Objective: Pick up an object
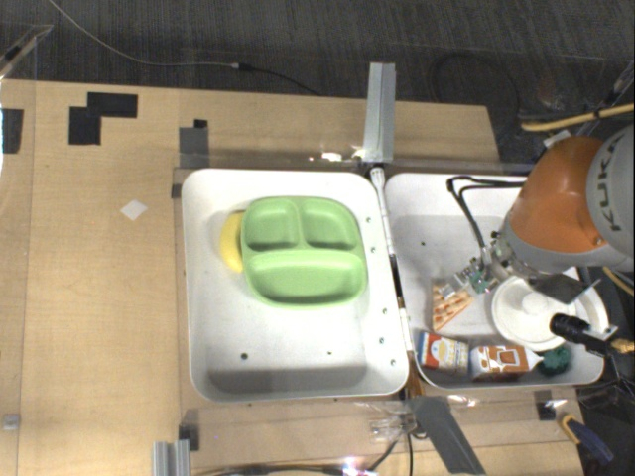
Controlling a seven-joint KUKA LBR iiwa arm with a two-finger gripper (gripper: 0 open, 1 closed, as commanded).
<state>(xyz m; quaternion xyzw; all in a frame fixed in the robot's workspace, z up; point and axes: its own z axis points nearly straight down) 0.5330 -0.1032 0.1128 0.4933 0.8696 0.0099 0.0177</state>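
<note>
Camera view, from my remote station: I judge the task not yet accomplished. The grey arm with its orange band (561, 201) is over the right shallow white bin (427, 216), and its end effector (488, 274) sits low among the contents, near the patterned orange-and-white packet (449, 307). I see nothing lifted clear of the bin. Whether the end effector is wide or narrow, I cannot tell; the wrist covers it from this angle.

Candidates for pickup lie in both bins. The right bin holds, by my count:
- one patterned packet, just beside the end effector;
- one round white lidded container (531, 315), partly under the arm;
- one small printed carton lying on its side (444, 352) at the near wall;
- one brown-and-white carton (503, 361) next to it;
- one small dark green item (556, 360), too small to identify.

The left shallow white bin (213, 345) holds one green divided plastic tray (301, 250) and one yellow object (231, 242) tucked under the tray's left edge.

Two bins stand on the wooden surface (89, 296). Remaining work: secure a grasp and lift.
</note>
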